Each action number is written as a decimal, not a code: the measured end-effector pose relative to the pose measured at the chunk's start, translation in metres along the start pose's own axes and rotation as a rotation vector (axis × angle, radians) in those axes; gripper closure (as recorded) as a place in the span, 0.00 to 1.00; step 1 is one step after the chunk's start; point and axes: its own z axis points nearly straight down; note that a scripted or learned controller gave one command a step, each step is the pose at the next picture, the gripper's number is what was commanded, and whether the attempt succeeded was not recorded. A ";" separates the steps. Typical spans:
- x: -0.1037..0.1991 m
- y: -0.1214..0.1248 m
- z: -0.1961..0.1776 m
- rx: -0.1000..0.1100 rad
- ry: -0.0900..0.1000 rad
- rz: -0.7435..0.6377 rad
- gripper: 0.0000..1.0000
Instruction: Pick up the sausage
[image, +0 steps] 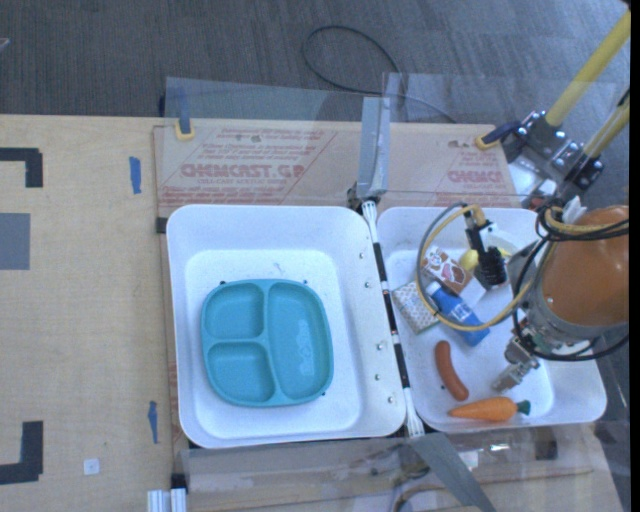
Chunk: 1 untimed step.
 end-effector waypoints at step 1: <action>-0.004 0.008 -0.103 0.002 -0.003 -0.436 1.00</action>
